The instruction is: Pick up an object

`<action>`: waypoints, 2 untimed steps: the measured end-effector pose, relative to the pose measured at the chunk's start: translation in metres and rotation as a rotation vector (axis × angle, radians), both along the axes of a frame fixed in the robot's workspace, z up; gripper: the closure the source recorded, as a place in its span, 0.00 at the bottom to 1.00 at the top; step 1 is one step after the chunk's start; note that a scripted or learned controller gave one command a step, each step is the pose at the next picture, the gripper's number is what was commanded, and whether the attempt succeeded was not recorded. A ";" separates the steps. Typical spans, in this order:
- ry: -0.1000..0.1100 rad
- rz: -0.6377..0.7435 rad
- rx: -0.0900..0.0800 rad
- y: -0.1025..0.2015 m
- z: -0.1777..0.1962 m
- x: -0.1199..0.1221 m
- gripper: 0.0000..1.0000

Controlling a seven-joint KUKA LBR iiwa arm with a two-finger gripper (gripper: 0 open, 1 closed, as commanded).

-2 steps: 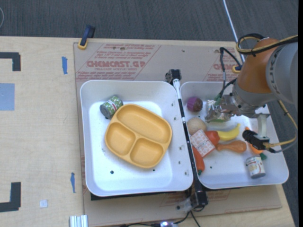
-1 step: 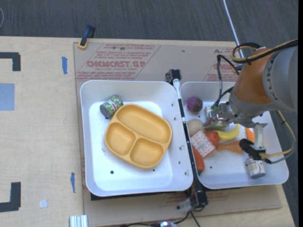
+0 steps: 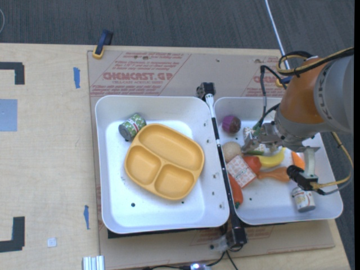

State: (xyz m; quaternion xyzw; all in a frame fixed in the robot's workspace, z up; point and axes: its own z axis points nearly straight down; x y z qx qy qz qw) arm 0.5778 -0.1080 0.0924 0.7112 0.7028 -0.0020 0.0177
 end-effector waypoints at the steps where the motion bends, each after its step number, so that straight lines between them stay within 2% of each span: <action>1: -0.003 -0.002 0.002 -0.003 0.001 -0.017 0.00; 2: -0.003 -0.002 0.001 -0.002 0.001 -0.017 0.00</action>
